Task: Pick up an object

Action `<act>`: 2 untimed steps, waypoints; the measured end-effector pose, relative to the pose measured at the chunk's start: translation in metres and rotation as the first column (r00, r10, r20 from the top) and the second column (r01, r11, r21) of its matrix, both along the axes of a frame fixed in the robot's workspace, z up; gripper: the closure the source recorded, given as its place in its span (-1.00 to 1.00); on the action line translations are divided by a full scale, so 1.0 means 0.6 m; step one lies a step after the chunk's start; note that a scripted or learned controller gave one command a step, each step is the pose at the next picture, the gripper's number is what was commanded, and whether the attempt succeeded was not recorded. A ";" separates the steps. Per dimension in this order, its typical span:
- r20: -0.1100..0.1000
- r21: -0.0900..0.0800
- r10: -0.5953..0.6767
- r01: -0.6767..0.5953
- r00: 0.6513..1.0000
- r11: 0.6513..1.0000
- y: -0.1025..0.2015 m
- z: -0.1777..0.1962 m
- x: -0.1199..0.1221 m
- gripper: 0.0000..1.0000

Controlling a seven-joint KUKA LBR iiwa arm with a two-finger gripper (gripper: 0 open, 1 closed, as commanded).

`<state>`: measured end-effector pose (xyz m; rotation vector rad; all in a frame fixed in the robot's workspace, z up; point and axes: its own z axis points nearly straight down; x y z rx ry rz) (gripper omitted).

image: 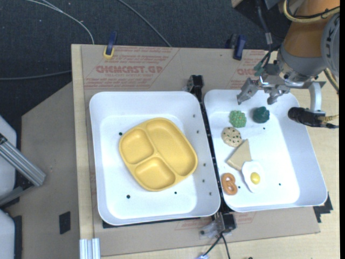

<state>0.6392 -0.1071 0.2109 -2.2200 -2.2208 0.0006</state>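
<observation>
Dark green broccoli piece [261, 114] lies in the right bin [302, 161], just below the gripper [261, 95], whose fingers are spread with nothing between them. Risk: the light green piece [237, 118] (close left of the broccoli piece) may be nudged during descent, spoiling the grasp.

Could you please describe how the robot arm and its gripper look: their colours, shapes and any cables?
The arm is a thick rounded body, grey with a broad orange band above the wrist. A thin yellowish cable loops around its upper part. The gripper is small, metallic grey, with two dark-tipped fingers.
</observation>
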 end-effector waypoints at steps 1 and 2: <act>-0.004 0.000 0.000 0.000 1.000 1.000 0.012 -0.098 -0.006 -1.00; -0.002 0.000 -0.001 0.001 1.000 1.000 0.002 -0.176 0.005 -1.00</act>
